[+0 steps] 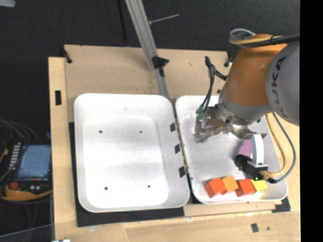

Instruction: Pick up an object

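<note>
Gripper sits low over the upper left part of the right bin, near the divider; you can't tell from the camera view how it's set or whether it has anything, too blurred and the wrist covers it. Your candidates are well apart from it, along the bin's near edge: orange block, a lighter orange block touching it, red block, yellow block. Purple object lies under the arm's cables. Blocks look small, rigid, light, probably smooth-faced. Take the orange block across its two free flat sides; it's on the row's open end. Left bin holds nothing to pick.
</note>
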Controlling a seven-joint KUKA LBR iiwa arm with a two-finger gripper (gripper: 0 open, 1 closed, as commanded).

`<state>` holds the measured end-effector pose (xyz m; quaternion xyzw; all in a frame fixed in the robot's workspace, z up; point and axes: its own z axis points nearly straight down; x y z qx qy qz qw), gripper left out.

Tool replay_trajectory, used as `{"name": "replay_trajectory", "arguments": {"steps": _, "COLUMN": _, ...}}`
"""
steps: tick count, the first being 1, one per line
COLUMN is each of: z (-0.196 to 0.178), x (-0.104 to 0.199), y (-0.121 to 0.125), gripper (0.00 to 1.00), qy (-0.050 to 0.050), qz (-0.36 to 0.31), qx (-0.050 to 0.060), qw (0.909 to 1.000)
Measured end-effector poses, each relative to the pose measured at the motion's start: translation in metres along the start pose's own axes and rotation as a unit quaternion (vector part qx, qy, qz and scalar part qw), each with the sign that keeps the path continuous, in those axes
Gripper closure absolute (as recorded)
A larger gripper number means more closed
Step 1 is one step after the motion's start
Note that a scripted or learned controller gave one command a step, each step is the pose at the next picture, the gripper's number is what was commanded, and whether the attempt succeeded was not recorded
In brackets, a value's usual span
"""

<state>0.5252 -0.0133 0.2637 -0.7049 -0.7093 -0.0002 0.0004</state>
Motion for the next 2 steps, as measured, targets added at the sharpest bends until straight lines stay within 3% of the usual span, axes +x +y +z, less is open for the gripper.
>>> {"name": "replay_trajectory", "arguments": {"steps": 2, "z": 0.022, "x": 0.096, "y": -0.009, "gripper": 1.0, "qy": 0.0, "qz": -0.001, "qx": 0.0, "qw": 1.0}}
